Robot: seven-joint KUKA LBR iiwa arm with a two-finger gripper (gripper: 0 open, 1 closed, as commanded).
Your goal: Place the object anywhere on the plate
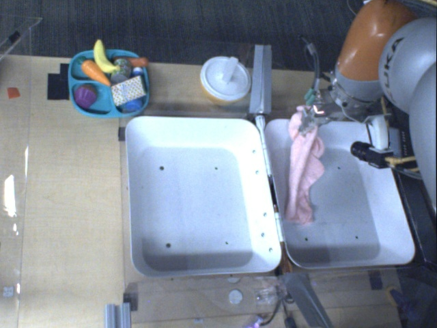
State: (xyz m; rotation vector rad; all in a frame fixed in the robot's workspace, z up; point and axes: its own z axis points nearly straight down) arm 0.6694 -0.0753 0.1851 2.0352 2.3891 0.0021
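Your gripper (311, 113) is pinched on the top of the pink cloth (302, 173), which hangs over the right bin (382, 251). Lift done; transfer to the blue plate (102, 108), far left, remains.

Arm (410, 53) built of smooth rounded grey shells, pale and glossy. Orange domed band (365, 36) set just beside grey shell, toward gripper (308, 113). Dark lettering printed on grey shell. Thin cables looped over orange band. Black cylindrical fitting (369, 153) mounted below grey shell. Gripper made of small metal parts.
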